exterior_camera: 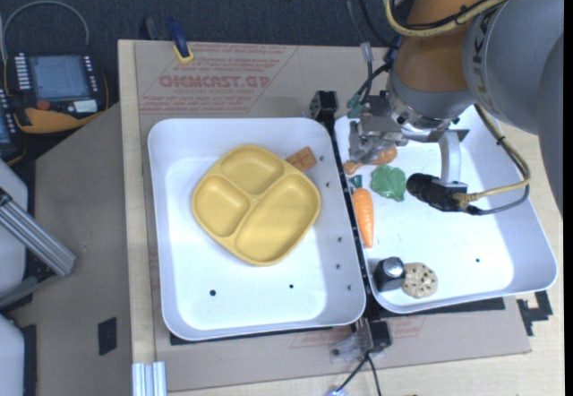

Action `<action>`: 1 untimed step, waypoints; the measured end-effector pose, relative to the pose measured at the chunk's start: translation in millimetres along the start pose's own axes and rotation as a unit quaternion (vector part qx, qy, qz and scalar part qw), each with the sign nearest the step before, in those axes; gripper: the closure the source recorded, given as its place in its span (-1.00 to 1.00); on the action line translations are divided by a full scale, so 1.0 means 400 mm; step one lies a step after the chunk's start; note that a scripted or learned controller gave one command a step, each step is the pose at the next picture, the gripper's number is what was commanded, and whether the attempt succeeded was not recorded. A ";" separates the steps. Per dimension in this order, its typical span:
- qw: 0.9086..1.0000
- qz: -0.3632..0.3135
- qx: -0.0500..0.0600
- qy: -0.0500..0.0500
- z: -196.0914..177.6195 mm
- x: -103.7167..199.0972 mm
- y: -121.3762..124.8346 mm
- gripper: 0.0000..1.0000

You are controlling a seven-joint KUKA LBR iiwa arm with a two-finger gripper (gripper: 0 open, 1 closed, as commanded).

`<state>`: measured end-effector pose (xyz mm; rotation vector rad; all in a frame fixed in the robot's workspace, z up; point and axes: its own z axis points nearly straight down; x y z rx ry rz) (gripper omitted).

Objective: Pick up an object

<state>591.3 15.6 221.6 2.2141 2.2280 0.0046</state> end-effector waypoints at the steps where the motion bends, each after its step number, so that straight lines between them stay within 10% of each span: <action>1: 1.000 0.001 0.000 0.000 -0.018 0.116 -0.001 1.00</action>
